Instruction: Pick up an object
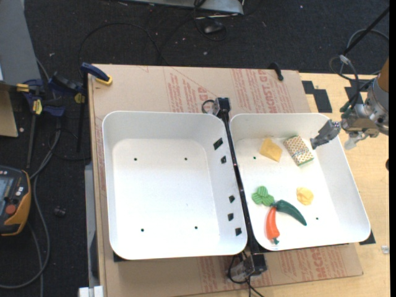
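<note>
The gripper (339, 135) hangs at the right bin's (352, 184) far right rim, jaws spread apart with nothing between them. Just left of its fingertips lies a patterned block (298, 150), beside a yellow wedge (270, 149). Nearer the front lie a small yellow piece (304, 195), a green pepper (291, 211), an orange carrot (272, 223) and a green leafy piece (262, 196).

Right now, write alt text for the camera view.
The gripper hovers at the right bin's far right edge. The bin holds a patterned block, yellow wedge, small yellow piece and toy carrot.
</note>
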Robot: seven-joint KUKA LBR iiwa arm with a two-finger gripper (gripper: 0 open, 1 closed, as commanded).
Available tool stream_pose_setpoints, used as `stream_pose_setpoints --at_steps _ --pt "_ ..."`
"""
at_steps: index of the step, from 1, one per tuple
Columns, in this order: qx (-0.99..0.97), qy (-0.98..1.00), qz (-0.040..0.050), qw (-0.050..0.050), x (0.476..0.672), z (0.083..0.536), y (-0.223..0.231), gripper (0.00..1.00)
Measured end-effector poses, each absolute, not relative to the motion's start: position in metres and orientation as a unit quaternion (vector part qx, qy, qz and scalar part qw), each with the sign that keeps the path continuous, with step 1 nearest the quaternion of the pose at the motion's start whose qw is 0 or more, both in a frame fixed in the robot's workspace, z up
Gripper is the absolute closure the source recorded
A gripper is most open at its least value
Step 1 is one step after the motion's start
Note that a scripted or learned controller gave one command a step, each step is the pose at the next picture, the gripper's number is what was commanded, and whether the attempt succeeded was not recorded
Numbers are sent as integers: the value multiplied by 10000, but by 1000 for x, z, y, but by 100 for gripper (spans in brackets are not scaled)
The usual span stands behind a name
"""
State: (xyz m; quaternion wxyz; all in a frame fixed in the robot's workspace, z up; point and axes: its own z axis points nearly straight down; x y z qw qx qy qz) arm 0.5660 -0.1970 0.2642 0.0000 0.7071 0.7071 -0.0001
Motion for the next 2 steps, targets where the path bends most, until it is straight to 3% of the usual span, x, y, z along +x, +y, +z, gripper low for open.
stream_pose_setpoints --at_steps 1,2 --pt "7053 7089 -12 -29 642 204 -143 0" --pt "7072 7070 -30 -43 607 89 -143 0"
